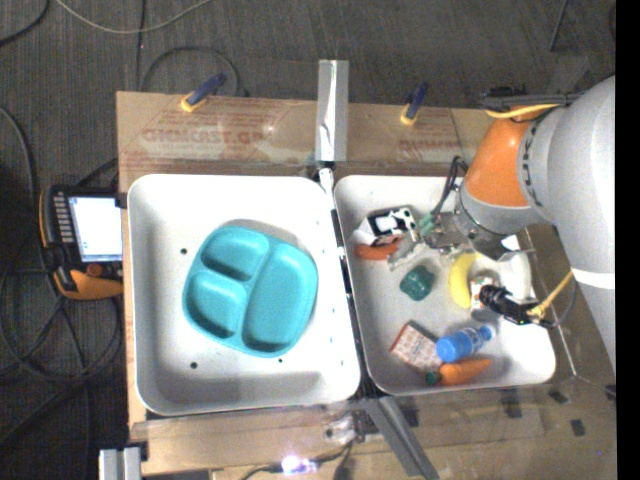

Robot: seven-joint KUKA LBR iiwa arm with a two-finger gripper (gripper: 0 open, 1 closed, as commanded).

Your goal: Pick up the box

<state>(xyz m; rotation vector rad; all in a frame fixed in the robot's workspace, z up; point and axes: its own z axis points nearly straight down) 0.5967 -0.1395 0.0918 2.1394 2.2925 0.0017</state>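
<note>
Right now our gripper (415,246) hangs over the back of the right bin (545,373), and we cannot tell if it is open or closed. The box (413,345) lies flat near the front, just beside the blue bottle (466,343). We should come straight down and not bump that bottle.

Evenly lit from above, white bins (240,368) bright, floor dim; soft shadows, small glare at bottom edge, slightly grainy throughout.
</note>
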